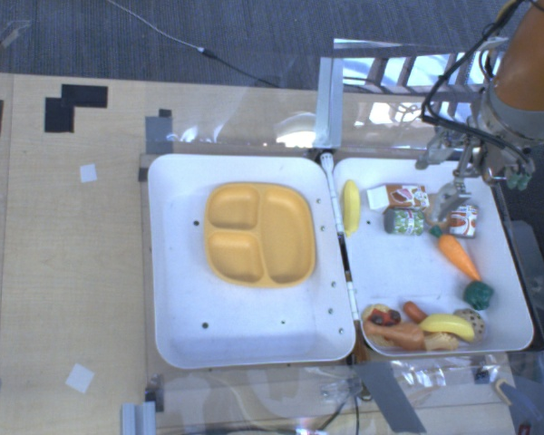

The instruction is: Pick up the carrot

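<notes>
A small plate of toy food lies nearest the camera, at the front edge of the right bin, carrying a yellow banana-shaped piece, reddish sausage-like pieces and a round item with dark spots. The gripper hangs over the rear right part of that same bin, below the grey wrist and the orange band at the frame's upper right; whether it is released or clenched cannot be told from this slanted view, and nothing can be seen between its tips. Just beneath it stands a small red-and-white can. The carrot lies on the bin floor just in front of that can, slanting with its green top toward the rear and its orange point toward the front right, apart from the gripper. Near its point sits a dark green lump. To the left of the can are a green-labelled can and a red-brown carton, and further left a yellow banana lies along the wall between the bins. The left bin holds a yellow divided tray with three compartments.
</notes>
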Action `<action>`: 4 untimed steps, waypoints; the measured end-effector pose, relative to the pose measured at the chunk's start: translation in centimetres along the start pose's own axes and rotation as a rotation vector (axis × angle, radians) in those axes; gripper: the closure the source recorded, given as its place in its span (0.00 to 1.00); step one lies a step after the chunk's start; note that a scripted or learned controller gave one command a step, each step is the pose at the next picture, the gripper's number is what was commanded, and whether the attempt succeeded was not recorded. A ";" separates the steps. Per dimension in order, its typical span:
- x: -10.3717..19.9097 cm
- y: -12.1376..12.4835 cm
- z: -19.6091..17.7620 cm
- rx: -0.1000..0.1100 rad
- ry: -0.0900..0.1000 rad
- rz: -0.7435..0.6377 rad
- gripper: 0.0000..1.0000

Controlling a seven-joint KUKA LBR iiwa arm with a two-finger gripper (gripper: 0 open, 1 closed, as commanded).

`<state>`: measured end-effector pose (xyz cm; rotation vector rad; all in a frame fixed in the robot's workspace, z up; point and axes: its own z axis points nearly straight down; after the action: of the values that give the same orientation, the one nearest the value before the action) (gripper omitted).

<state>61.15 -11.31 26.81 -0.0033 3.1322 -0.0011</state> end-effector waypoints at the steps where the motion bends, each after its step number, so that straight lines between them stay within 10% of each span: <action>1: 5.7 -7.3 12.0 0.001 0.009 0.178 0.00; 2: 2.8 -9.2 17.8 0.002 -0.008 0.246 0.00; 3: 2.5 -9.0 16.5 0.003 -0.016 0.239 1.00; 4: 5.8 -7.4 17.7 -0.001 -0.009 0.895 1.00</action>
<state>55.58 -18.79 9.02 1.3486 2.8186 0.0062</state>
